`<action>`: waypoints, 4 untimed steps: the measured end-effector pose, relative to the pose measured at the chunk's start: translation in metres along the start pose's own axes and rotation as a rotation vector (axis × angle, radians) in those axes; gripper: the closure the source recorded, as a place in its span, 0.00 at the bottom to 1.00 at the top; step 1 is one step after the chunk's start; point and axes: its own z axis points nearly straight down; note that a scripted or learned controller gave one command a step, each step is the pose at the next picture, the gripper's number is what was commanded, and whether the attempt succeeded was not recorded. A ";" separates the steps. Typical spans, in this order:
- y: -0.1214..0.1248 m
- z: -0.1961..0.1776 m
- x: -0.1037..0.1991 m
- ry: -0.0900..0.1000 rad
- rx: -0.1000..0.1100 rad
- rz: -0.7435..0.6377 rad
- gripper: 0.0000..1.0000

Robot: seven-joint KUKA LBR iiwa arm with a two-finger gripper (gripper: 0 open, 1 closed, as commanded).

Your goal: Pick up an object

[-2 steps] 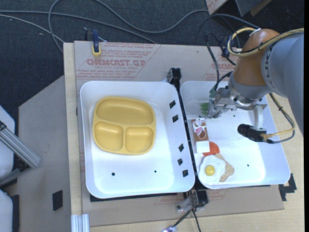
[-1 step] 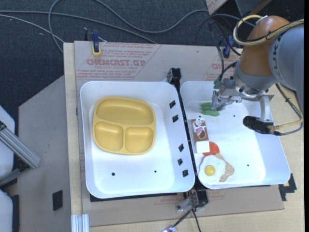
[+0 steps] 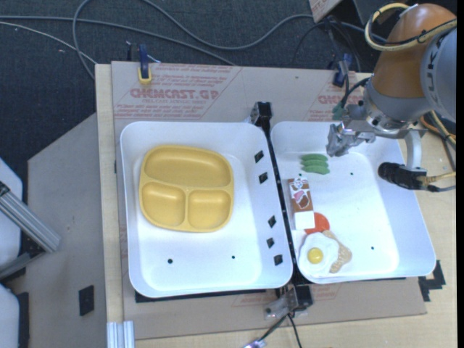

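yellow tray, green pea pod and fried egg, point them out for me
yellow tray (image 3: pixel 187 187), camera view, on the ridge where its three compartments meet
green pea pod (image 3: pixel 315 164), camera view, on the middle of the pod
fried egg (image 3: pixel 315 254), camera view, on the yolk

A yellow three-compartment plastic tray lay in the left shallow white bin; a blue clamp gripped the board's far edge.

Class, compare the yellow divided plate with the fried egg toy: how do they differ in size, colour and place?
The yellow plate is far larger than the fried egg. The plate is yellow all over, with three compartments; the egg is white with a small yellow yolk. The plate lies in the left bin; the egg lies in the right bin, at its near left corner. Both lie flat, away from the gripper.
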 end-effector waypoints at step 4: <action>-0.062 -0.027 0.161 0.003 0.010 -0.004 1.00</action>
